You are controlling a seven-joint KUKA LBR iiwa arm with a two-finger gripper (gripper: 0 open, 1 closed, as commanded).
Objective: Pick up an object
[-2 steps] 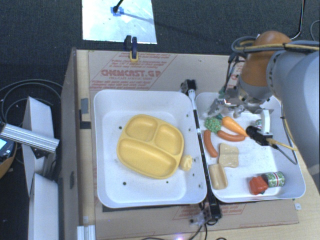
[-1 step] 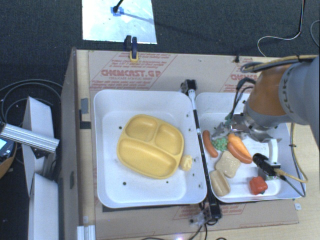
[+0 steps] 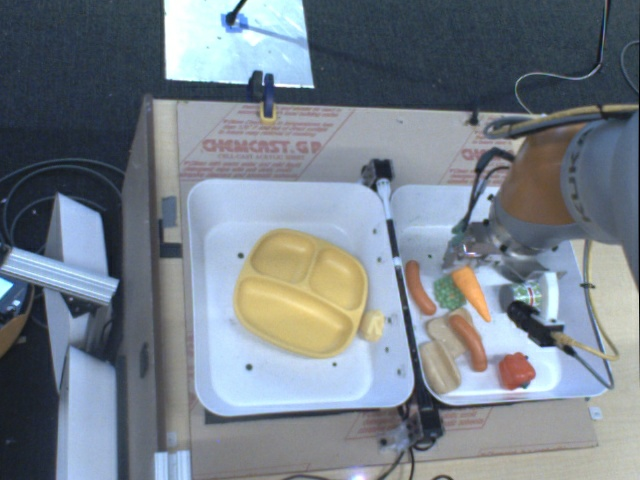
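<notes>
Nothing is lifted yet, as far as you can judge: the hand hangs low in the right bin beside the carrot, its state impossible to tell. Grasp and lift remain.

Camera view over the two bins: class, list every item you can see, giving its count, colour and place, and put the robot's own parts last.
Divided tray: 1, yellow, left bin.
Small lump: 1, pale yellow, left bin, by the tray's right corner.
Sausages: 2, red-orange, right bin, left part.
Carrot: 1, orange, right bin, centre.
Leafy piece: 1, green, beside the carrot.
Bread-like piece: 1, beige, right bin, front left.
Tomato-like item: 1, red, right bin, front.
Small container: 1, white and green, right of the carrot.
Arm: 1, grey with orange band, over the right bin.
Gripper: 1, dark, just above the carrot.
</notes>
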